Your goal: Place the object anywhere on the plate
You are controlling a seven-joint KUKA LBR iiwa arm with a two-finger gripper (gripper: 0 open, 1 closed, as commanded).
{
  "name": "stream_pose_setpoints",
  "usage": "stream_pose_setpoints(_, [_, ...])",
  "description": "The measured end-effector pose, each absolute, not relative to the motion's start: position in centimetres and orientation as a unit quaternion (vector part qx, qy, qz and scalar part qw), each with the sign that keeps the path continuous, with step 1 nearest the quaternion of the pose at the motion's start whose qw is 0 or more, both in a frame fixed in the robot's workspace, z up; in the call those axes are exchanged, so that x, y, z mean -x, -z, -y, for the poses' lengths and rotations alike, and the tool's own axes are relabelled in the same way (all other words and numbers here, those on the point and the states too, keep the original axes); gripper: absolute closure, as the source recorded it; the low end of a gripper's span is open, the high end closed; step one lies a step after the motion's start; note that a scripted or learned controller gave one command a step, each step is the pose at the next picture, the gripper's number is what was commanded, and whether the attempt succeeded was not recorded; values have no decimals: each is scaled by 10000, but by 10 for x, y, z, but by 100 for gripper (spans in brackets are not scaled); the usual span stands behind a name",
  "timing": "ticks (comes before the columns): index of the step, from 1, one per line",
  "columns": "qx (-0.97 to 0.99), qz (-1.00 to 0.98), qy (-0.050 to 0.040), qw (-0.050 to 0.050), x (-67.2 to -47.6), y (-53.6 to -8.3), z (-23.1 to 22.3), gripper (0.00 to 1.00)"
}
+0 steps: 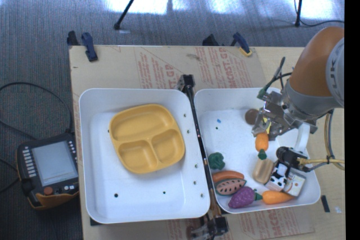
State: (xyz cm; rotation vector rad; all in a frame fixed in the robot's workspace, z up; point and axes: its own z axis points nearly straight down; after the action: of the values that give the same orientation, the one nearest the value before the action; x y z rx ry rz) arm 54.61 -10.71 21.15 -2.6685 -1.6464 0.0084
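Note:
A yellow three-compartment plate (147,137) lies in the left white bin (101,177) with nothing on it. My gripper (264,127) hangs over the upper middle of the right bin (225,104), under the orange-banded wrist. A small orange carrot-like toy (261,142) with a green end sits directly below the gripper and touches its tip. The view does not show whether the toy is gripped or lying on the bin floor.
The right bin also holds a brown round piece (251,116), a green broccoli (216,161), a watermelon slice (230,186), purple grapes (243,197), a second carrot (275,197), a tan piece (262,170) and a black-and-white box (279,180). A ridge (197,132) divides the bins.

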Motion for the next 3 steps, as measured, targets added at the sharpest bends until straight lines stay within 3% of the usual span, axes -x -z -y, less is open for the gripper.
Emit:
stream_pose_setpoints(1, [8536, 5209, -24, 44, -544, -217, 8, 100])
stream_pose_setpoints(2, [9341, 3570, -34, 26, -541, -208, -3, 100])
stream_pose_setpoints(3, [9520, 3060, -62, 40, -539, -188, -60, 100])
